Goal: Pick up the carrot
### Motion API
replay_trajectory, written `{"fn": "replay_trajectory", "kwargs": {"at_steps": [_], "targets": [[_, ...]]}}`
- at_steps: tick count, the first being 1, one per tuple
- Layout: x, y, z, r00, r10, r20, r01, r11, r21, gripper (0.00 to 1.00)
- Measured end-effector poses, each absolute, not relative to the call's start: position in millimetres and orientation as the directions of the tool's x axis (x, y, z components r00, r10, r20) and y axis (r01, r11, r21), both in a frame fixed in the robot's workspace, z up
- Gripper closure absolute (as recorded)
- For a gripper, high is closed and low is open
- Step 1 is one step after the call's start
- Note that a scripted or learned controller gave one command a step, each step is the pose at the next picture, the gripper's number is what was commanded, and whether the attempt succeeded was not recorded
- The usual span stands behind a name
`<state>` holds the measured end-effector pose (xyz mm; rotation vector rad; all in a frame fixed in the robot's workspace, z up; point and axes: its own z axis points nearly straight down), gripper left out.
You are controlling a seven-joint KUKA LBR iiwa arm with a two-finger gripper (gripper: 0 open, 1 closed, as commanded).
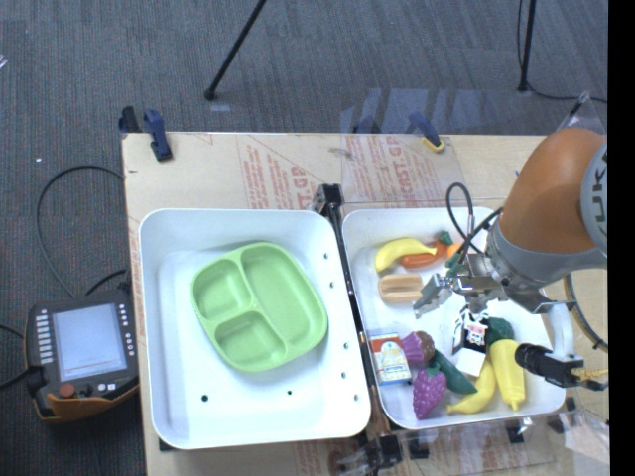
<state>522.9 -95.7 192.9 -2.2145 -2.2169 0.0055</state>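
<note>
Fingers (433, 296) over right bin (362, 228) on plywood bench (238, 167), carpet (99, 48) around.

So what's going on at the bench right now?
The arm is reaching from the right over the right bin, its gripper hovering beside the hot dog bun. The carrot lies untouched near the bin's far edge, against the banana. Nothing is visibly held. More toy food crowds the near end, including the grapes. The left bin holds a green divided plate.
</note>
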Motion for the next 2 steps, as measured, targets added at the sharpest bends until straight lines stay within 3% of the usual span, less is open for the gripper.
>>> {"fn": "replay_trajectory", "kwargs": {"at_steps": [1,2], "targets": [[571.3,-160,186,0.089,0.996,0.001,0.996,-0.089,-0.006,0.00],[622.4,-191,87,0.230,0.973,0.000,0.973,-0.230,0.000,0.00]]}}
